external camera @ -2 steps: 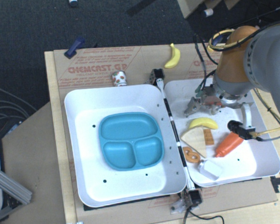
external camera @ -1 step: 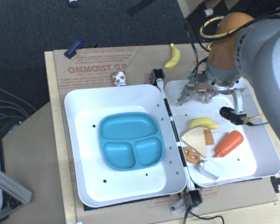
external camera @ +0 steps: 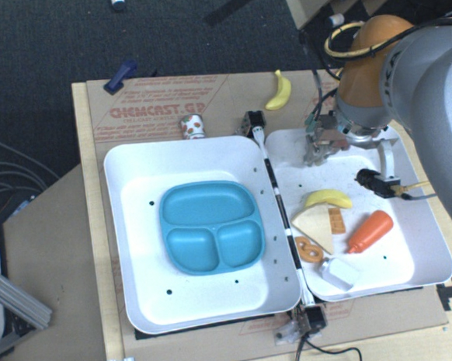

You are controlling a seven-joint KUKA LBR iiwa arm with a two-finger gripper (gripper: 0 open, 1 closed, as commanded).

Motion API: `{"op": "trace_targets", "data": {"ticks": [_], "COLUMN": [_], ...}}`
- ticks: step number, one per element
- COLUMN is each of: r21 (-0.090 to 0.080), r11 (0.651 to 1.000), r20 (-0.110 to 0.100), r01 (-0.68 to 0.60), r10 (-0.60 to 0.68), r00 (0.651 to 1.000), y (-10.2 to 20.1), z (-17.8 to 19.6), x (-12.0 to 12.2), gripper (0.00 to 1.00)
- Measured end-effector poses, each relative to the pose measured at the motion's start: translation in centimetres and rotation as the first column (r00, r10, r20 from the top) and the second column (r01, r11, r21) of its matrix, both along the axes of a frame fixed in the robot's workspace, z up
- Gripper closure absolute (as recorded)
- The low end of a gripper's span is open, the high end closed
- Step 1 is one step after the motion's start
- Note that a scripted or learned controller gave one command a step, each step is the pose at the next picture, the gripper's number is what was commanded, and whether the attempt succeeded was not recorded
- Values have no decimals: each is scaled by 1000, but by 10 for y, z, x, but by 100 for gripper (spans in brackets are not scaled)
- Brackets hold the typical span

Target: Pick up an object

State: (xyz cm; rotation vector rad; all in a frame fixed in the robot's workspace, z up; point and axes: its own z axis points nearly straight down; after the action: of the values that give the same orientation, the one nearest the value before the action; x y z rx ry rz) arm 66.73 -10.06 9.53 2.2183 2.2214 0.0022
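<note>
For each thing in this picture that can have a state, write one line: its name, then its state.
blue divided tray: flat in the left bin, upright
banana: lying in the right bin
orange carrot: lying tilted, right bin
second banana: on the bench, outside the bins
gripper: over the right bin's far corner, holding nothing visible

We see the grey arm (external camera: 430, 97) entering from the right of the camera view, its bulk filling the upper right corner. The orange band (external camera: 369, 63) sits above the wrist, which angles down and to the left. The gripper (external camera: 317, 151) hangs low at the end of the wrist, pointing down. We cannot resolve the two fingers at this slant, nor make out anything between them. A yellow cable loop (external camera: 341, 40) runs along the top of the orange band.
</note>
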Motion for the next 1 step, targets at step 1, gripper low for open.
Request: {"op": "trace_targets", "data": {"ticks": [1], "r21": [0], "r11": [1000], "r20": [0], "r01": [0], "r10": [0], "r00": [1000], "y": [0], "z": [0], "x": [0], "gripper": [0]}}
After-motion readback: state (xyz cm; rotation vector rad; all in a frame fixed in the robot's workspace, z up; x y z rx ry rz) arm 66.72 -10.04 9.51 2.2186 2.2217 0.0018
